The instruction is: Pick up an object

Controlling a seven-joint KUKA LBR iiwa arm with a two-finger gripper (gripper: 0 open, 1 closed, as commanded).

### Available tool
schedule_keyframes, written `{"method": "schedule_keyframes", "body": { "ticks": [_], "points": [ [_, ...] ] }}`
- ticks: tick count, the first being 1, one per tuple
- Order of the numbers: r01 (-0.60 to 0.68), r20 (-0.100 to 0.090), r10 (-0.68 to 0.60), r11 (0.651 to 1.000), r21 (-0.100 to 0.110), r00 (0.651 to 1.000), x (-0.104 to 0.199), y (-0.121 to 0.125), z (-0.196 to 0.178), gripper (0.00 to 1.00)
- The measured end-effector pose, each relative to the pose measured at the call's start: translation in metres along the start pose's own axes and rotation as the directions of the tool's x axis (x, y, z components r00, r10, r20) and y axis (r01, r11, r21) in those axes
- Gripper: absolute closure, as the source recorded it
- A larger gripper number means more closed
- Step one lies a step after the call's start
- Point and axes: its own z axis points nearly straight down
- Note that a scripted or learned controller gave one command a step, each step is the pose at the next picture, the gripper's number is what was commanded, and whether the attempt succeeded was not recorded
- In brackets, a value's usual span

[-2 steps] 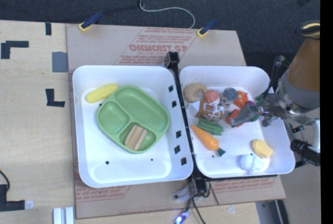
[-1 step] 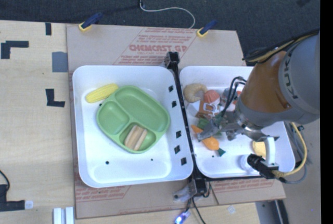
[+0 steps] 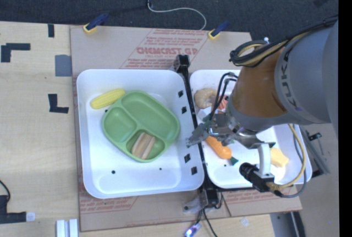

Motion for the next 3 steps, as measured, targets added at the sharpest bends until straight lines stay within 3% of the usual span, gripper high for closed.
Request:
{"method": "schedule_keyframes", "body": {
  "ticks": [1,2,3],
  "points": [
    [-0.008,0.003,0.008,1.000,0.006,1.000,-0.005,-0.001,-0.006,1.00],
    [-0.011,0.005,0.011,1.000,-0.010,1.000,-0.036,0.001,-0.126,1.00],
    [-0.002,0.002,0.002,1.000,-0.006,1.000,0.018,0.002,-0.199,1.00]
  ]
}}
